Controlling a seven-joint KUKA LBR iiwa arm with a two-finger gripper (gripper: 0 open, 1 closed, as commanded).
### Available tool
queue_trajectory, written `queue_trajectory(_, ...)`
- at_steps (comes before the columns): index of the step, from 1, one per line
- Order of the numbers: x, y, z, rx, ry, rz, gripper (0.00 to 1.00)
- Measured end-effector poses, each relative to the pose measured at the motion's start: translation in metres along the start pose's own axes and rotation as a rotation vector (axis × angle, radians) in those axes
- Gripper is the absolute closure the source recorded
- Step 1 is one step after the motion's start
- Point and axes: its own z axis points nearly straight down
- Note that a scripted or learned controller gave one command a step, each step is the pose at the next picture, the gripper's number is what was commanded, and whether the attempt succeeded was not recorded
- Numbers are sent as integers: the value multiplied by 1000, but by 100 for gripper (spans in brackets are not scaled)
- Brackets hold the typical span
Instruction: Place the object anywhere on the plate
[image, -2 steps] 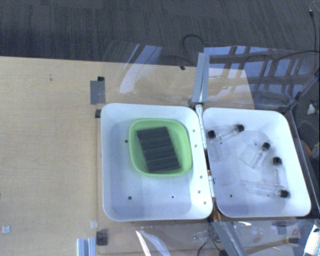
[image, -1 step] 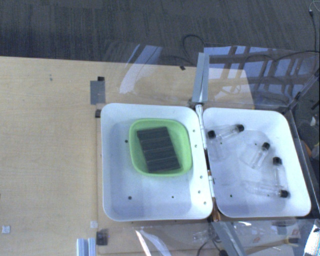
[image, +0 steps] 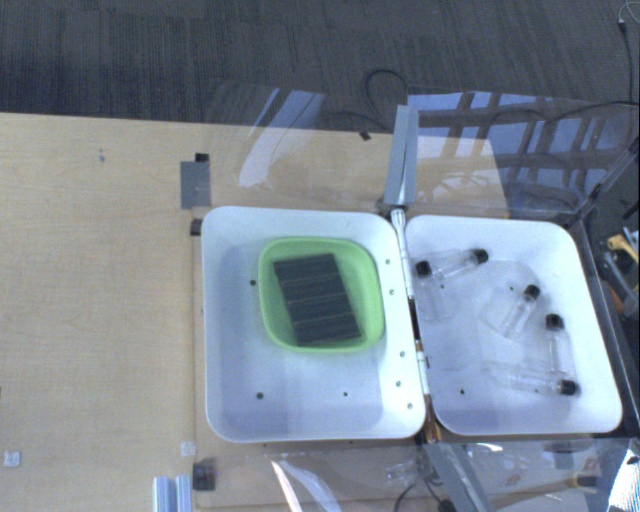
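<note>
A green square plate (image: 269, 300) with rounded corners sits in the upper middle of the left white bin (image: 300, 405). A dark grey ridged rectangular object (image: 317, 298) lies flat on the plate, slightly turned, well inside its rim. Nothing touches it.
The right white bin (image: 470, 410) holds several clear vials with black caps, among them one near the top left (image: 450, 266), one in the middle (image: 519, 309) and one at the lower right (image: 541, 381). A grey bar (image: 402, 160) stands behind the seam between the bins. Cables run along the right edge.
</note>
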Motion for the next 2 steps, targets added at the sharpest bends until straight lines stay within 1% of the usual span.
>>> queue_trajectory(1,0,0,4,-1,2,28,0)
queue_trajectory(2,0,-2,42,1,0,31,0)
